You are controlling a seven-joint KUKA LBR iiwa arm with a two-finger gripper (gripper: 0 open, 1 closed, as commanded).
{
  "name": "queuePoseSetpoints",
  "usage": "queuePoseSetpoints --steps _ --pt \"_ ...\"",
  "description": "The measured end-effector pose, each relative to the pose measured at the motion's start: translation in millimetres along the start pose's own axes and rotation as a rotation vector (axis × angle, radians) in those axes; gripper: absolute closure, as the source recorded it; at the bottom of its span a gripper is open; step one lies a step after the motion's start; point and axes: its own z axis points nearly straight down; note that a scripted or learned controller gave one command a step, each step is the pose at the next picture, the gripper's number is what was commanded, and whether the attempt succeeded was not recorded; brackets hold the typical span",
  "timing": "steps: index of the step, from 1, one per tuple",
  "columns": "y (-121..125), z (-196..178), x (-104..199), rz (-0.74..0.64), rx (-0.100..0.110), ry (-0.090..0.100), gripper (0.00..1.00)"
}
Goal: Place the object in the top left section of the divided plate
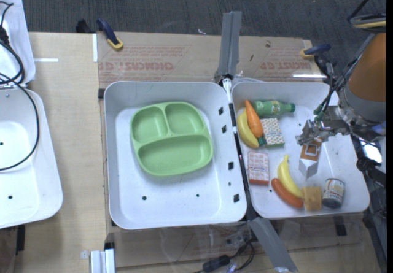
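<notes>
Camera view: I see the two-finger gripper (pixel 314 132) over the right white bin (pixel 353 201), near its right edge, directly above a small white-and-orange carton (pixel 310 157). Whether it grips the carton, I cannot tell. The green divided plastic plate (pixel 172 138) lies in the left white bin (pixel 123 204), well apart, leftward of the gripper.

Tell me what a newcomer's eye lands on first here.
First, the green divided plate, alone in the left white bin. Next, the right bin crowded with toy food: bananas, a carrot, a green bottle, a can. The gripper hangs over a small carton there.
</notes>
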Motion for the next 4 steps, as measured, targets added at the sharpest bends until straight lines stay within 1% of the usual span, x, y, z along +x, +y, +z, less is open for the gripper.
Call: queuePoseSetpoints --steps 1,2,3,4 --pt "0 0 0 0.0 0.0 0.0 0.0" --pt "-19 109 22 -0.099 -0.009 -0.002 0.0" --pt "-19 101 22 -0.095 -0.007 -0.001 1.0" --pt "31 14 122 -0.143 0.0 0.0 1.0"
